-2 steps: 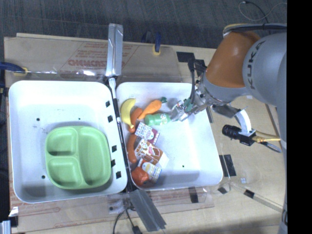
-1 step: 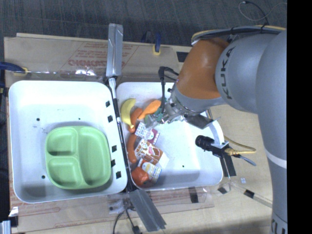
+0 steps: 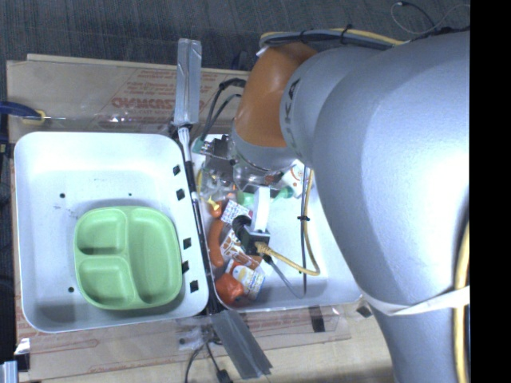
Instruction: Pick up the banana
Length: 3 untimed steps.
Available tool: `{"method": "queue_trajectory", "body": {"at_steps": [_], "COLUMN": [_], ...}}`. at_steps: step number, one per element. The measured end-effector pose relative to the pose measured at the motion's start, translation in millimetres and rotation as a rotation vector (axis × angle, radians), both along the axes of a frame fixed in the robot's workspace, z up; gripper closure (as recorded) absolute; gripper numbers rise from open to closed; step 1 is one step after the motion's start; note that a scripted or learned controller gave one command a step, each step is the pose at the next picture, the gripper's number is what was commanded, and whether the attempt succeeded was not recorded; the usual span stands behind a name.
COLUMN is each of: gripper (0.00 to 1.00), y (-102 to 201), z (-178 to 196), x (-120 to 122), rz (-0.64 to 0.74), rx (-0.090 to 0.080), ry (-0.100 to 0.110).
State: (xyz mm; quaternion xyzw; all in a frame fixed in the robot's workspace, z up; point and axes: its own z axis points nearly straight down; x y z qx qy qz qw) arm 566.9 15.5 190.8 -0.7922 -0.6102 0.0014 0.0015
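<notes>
My arm covers most of the right bin [image 3: 335, 294], its orange band [image 3: 267, 94] over the bin's far left part. The gripper [image 3: 217, 180] reaches down at the bin's left wall, above a pile of small items. In that pile I make out an orange-red piece [image 3: 215, 244], a printed packet [image 3: 238, 242] and a red-orange item [image 3: 230, 287]. A pale yellowish sliver [image 3: 306, 180] peeks out beside the arm; I cannot tell whether it is the banana. The arm hides whatever lies under it.
The left bin [image 3: 48, 166] holds a green divided plate [image 3: 128, 255] in its near half. A yellow cable [image 3: 289, 266] loops from the wrist over the right bin. A grey metal post [image 3: 188, 78] stands at the divider's far end.
</notes>
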Motion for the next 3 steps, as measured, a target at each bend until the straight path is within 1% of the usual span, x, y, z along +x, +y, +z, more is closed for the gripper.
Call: {"method": "queue_trajectory", "body": {"at_steps": [1, 2, 3], "gripper": [0.00, 0.00, 0.00], "y": [-28, -99, -27], "z": [0, 77, 139], "x": [-84, -90, -41], "rz": [-0.040, -0.232, -0.657], "rx": [0.000, 0.000, -0.003], "ry": [0.002, -0.002, 0.000]}}
